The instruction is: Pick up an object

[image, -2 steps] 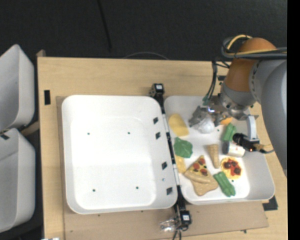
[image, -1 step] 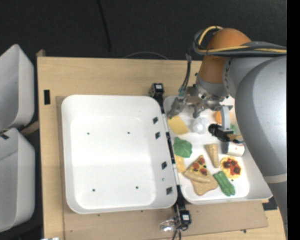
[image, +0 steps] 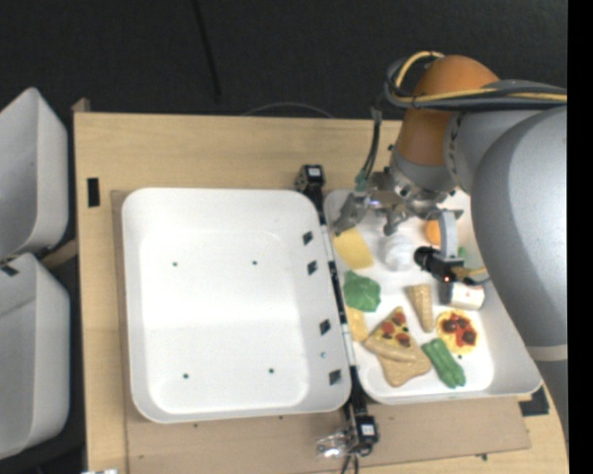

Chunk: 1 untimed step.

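Observation:
My gripper (image: 370,215) hangs over the far left corner of the right bin (image: 504,373), its two fingers spread open with nothing between them. Just below it lies a yellow wedge (image: 354,250). A white rounded piece (image: 400,255) sits to the right of the wedge, under the right finger (image: 389,222). Further toward the front lie a green leafy piece (image: 362,291), a pizza slice (image: 393,331), a cone (image: 421,304), a small round pizza (image: 459,330) and a green pickle (image: 445,361). The arm's grey bulk hides the bin's right part.
The left bin (image: 138,265) is beside the right one, the two divided by a ridge with black clips (image: 328,265). A toast slice (image: 400,365), a white block (image: 466,294) and an orange piece (image: 433,232) also lie in the right bin. White housings (image: 15,186) stand at the far left.

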{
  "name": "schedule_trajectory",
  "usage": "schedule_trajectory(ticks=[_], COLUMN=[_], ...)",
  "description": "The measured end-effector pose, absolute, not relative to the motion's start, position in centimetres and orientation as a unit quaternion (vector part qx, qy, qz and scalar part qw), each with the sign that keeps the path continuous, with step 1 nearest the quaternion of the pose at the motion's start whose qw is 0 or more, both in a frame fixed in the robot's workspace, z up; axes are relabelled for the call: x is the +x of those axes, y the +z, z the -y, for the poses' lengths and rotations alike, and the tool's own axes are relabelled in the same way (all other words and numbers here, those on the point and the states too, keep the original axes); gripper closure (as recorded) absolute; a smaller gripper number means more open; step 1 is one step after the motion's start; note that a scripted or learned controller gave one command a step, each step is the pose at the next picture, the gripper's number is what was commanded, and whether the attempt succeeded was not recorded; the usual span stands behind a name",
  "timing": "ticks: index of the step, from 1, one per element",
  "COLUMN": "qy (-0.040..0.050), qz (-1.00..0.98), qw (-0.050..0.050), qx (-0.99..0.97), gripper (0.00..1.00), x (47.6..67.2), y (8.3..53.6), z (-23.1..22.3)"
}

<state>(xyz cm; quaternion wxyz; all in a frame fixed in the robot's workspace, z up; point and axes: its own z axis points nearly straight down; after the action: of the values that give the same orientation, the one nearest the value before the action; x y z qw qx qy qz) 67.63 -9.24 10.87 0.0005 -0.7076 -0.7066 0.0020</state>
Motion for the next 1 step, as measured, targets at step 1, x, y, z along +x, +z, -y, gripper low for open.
schedule_trajectory(ticks=[1], qy=[0.001], qz=[0.706], qw=[-0.001], qx=[-0.708], gripper=[0.0], x=[67.48], y=[11.48], z=[8.92])
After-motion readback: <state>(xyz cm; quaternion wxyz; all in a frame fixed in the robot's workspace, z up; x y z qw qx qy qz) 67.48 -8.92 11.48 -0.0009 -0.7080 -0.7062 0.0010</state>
